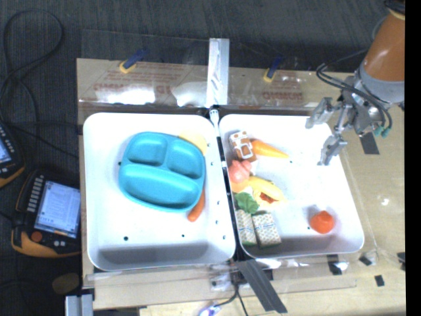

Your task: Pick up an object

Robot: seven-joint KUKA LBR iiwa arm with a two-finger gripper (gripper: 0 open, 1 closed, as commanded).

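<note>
My gripper (320,140) hangs over the back right corner of the right bin (297,176), open, with nothing between its fingers. Along that bin's left side lie a brown and white toy (241,145), an orange carrot (270,151), a pink piece (240,171), a yellow banana-like piece (266,190), a green piece (247,203) and two patterned boxes (257,229). A red-orange round fruit (321,222) sits alone near the front right, well below the gripper.
The left bin (105,236) holds a blue divided plate (162,170), with a yellow piece (192,139) behind it and an orange stick (196,209) at its right edge. A raised divider (223,196) separates the bins. A handheld pendant (46,209) lies off the bench at left.
</note>
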